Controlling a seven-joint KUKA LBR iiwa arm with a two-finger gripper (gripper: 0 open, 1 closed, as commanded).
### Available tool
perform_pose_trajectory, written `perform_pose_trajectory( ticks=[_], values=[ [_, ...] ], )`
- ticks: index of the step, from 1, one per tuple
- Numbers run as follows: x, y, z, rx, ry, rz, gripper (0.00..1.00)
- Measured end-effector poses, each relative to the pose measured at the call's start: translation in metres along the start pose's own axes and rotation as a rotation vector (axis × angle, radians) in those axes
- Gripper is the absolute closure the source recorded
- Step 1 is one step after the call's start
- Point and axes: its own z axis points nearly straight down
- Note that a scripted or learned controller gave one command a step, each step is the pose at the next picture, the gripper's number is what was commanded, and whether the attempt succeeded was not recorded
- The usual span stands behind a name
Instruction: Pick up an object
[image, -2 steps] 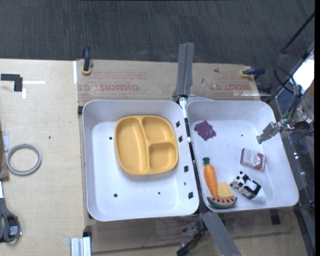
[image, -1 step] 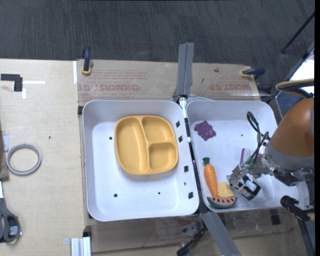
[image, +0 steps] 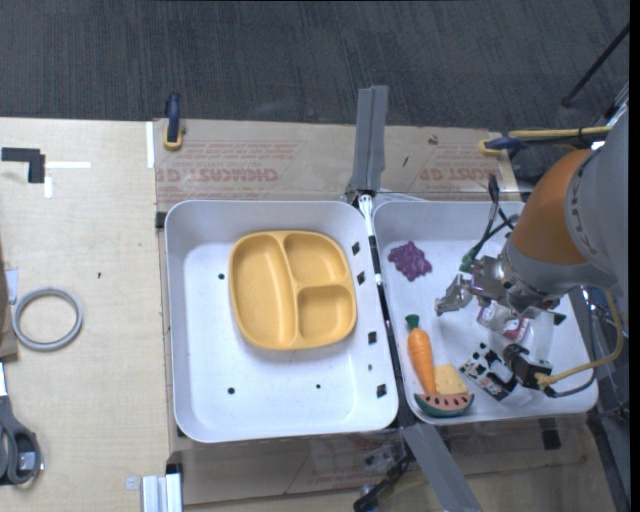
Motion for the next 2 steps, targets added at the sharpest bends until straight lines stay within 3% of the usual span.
perform_pose_trajectory(
  ticks=[1,2],
  values=[
    [-0.0005,-0.0004,-0.0082,0.003,-0.002,-0.003,1.00],
    [-0.0004,-0.0005,-0.0081,0.003,-0.002,-0.003,0.00]
  ],
)
